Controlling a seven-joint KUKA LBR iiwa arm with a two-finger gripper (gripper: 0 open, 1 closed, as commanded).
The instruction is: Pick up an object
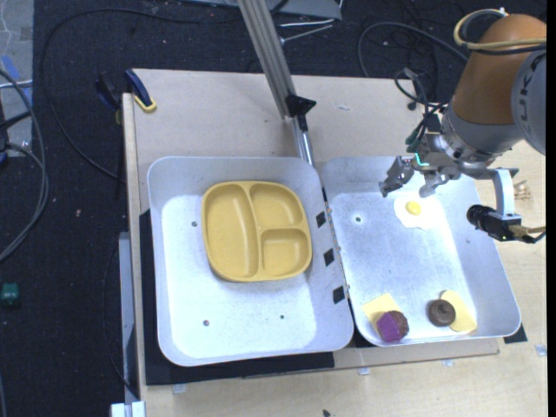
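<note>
Over the right bin's far end, above the fried egg: gripper, jaws' state impossible to tell.

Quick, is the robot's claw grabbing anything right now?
End effector: hovering above the fried egg toy in the right bin, nothing seen held; open or closed cannot be told.
</note>
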